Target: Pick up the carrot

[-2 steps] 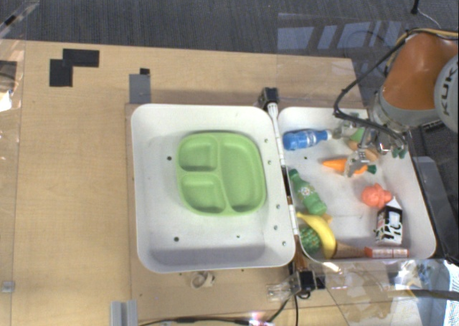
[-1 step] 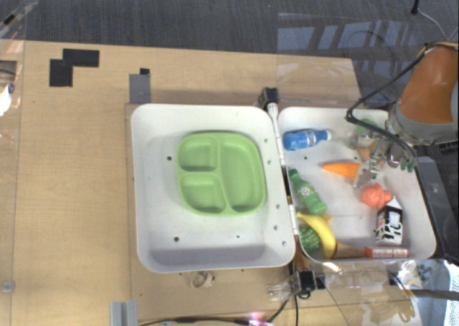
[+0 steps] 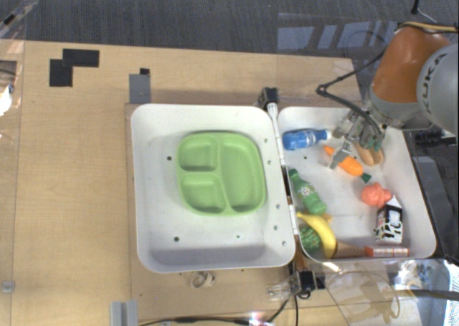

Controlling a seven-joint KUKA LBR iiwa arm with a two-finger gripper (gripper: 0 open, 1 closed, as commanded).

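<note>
Grey carpet lay beyond the wooden surface point(image 3: 79, 174). At right of frame, in the right bin point(image 3: 423, 210), the end effector point(image 3: 349, 147) hung over the carrot point(image 3: 347, 165), presumably lining up; its spread I couldn't tell.

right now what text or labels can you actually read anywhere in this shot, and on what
"KUKA", only partly legible, in dark letters on the grey arm at the right edge.
Blue bottle: label too blurred to read.
Green bottle: white marks, unreadable.
Black and white carton: print too small to read.
</note>
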